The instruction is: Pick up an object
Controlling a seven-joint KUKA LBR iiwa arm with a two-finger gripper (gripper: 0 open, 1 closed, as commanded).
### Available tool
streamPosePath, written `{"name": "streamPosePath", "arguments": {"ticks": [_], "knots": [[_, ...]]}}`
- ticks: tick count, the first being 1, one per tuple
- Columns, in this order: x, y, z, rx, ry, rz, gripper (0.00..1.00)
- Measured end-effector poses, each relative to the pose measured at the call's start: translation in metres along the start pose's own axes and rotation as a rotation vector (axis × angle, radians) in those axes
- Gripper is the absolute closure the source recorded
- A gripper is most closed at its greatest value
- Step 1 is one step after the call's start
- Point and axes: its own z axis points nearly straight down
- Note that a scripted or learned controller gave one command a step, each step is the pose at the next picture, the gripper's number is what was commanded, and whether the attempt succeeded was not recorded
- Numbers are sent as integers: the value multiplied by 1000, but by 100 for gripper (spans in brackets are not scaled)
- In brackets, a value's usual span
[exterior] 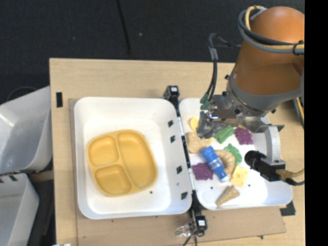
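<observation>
My gripper hangs low over the upper left part of the right bin, under the big orange wrist. Just below it lies a tan bread-like piece, and a small yellow item sits at its left. A blue bottle lies slanted in the middle of the bin, with a purple grape bunch at its left. Nothing can be seen held.
The right bin also holds a green piece, a second purple bunch, a tan croissant, a yellow cheese wedge and a cone. A yellow divided plate lies in the left bin.
</observation>
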Motion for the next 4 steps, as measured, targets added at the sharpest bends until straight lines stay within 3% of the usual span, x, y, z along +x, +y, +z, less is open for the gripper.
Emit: {"name": "streamPosePath", "arguments": {"ticks": [1,2,3,4], "knots": [[24,23,20,2,0,-1,100],[-1,0,-2,-2,0,4,100],[140,-2,81,8,2,-12,100],[188,1,-73,-15,8,-5,100]]}}
